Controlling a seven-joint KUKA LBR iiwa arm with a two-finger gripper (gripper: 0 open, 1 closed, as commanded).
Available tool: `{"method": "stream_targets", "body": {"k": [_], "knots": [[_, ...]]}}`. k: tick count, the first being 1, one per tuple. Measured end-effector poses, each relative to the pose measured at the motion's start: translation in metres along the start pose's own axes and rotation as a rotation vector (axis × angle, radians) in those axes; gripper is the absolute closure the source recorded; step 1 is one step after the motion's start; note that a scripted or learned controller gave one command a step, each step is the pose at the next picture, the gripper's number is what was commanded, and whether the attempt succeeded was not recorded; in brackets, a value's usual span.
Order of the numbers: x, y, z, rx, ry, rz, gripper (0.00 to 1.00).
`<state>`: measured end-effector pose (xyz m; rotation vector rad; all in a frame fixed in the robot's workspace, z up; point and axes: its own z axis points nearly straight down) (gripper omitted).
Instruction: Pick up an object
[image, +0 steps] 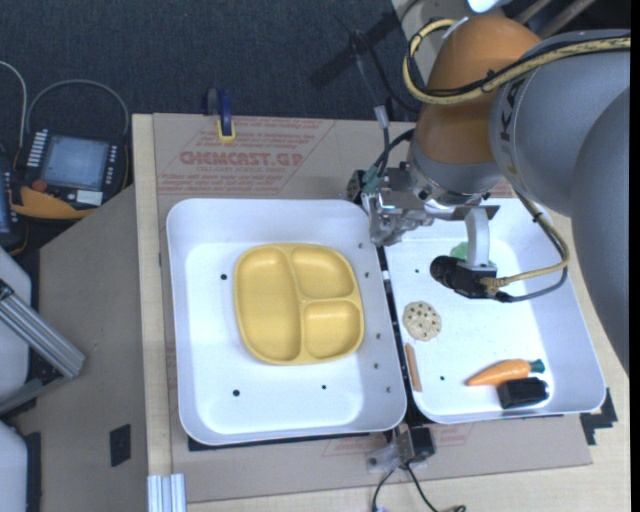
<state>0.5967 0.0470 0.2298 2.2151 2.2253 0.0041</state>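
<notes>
At right bin's (555, 320) 11 o'clock: gripper (385, 228) hung, grip state unreadable.
At its 5 o'clock: carrot (500, 372) lay by black block (523, 393).

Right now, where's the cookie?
Camera view: the cookie lies in the right-hand bin, near its left wall, up-left of the carrot and just above the brown stick.

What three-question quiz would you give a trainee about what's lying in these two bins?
1. True or false: the yellow divided plate lies in the left-hand bin of the camera view.
2. What lies right next to the carrot? A) a black block B) a spoon C) a cup
3. How many compartments does the plate have?
Key: 1 true; 2 A; 3 three.
</notes>
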Motion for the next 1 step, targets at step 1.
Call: {"method": "stream_targets", "body": {"k": [1], "knots": [[0.0407,0.0180,0.0030,0.000,0.001,0.000,1.00]]}}
